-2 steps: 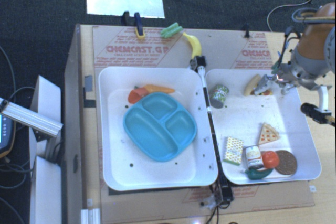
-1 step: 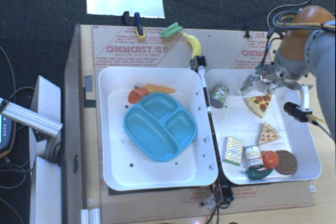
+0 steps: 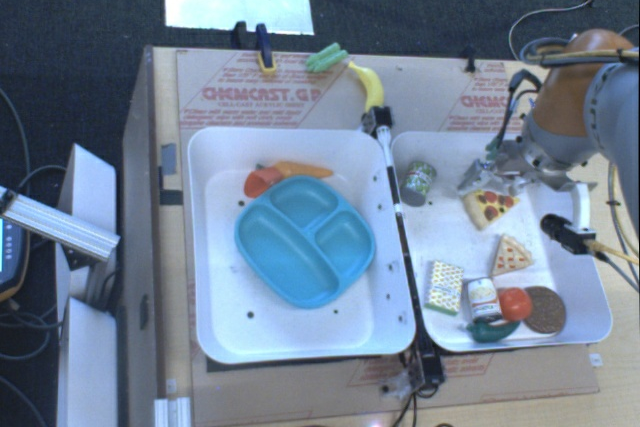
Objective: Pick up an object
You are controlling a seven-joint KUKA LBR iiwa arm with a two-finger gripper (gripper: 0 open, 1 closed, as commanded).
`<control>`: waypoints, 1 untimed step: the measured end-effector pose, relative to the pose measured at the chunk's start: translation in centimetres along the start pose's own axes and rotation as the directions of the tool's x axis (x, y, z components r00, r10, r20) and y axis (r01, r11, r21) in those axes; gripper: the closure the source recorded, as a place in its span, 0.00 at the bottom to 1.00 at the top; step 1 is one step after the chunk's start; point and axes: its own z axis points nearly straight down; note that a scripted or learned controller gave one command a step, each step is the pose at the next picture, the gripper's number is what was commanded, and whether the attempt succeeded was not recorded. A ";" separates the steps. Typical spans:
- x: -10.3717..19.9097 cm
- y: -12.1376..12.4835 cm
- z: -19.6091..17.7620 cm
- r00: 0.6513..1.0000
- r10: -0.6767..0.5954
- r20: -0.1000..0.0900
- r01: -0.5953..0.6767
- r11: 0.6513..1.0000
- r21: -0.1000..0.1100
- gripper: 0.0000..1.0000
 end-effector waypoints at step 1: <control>0.4 -5.0 -6.6 1.000 0.001 -0.001 -0.001 1.000 0.000 0.00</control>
